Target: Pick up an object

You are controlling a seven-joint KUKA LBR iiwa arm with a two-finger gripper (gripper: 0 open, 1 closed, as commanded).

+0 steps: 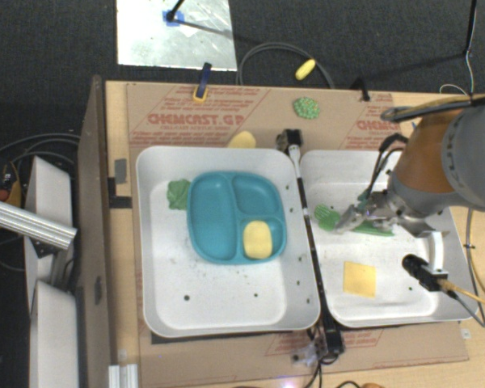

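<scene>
the gripper sat low in the right bin, at a green object toward the bin's 9 o'clock side. whether the jaws were wide or narrow could not be told. a yellow square lay at 6 o'clock of the gripper.

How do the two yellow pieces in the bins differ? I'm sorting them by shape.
The yellow lump is rounded and thick; the yellow square is flat with straight edges. The lump sits in a compartment of the blue tray in the left bin; the square lies bare on the right bin floor. Both are yellow.
</scene>
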